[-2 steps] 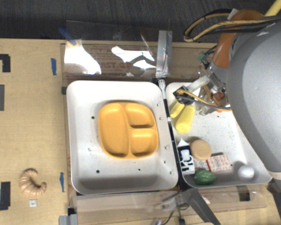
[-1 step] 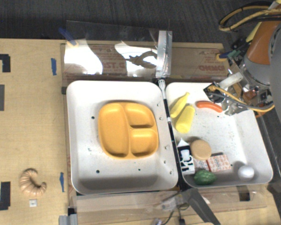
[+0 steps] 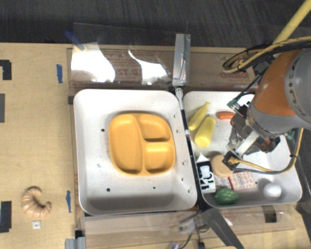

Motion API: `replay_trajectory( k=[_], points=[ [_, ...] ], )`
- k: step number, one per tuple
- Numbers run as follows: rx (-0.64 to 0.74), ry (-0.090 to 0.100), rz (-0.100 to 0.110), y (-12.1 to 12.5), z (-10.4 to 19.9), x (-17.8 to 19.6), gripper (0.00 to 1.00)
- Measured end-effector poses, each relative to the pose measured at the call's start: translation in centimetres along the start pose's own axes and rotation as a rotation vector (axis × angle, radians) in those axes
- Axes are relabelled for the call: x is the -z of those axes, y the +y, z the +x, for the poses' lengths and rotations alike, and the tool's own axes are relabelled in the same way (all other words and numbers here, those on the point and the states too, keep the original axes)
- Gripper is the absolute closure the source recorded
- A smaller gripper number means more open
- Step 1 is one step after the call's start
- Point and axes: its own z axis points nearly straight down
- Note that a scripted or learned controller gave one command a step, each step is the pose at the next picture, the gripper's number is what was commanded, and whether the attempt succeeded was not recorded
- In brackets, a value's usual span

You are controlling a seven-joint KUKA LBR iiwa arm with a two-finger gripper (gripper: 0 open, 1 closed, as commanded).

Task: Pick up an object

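Looks like the approach step: gripper (image 3: 239,145) hanging over the middle of the right bin (image 3: 210,96), open or closed impossible to tell, nearest candidate a tan disc (image 3: 220,167) just beside it toward the bin's near-left corner; next, centring and descending.

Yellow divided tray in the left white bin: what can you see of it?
The yellow divided tray looks like smooth moulded plastic, round-cornered, with three compartments: one large at the left, two smaller at the right. It lies flat, open side up, in the middle of the left white bin, touching only its floor. Nothing lies in it.
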Motion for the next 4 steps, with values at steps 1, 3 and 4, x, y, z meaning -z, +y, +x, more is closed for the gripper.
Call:
replay_trajectory(
  k=[1, 3, 4],
  points=[
    [-0.358, 0.005, -0.004, -3.4, 2.7, 0.1, 1.0],
    [0.36, 0.003, -0.006, -5.2, 0.7, 6.6, 1.0],
    [-0.043, 0.002, -0.004, -8.0, 7.2, 1.6, 1.0]
  ],
)
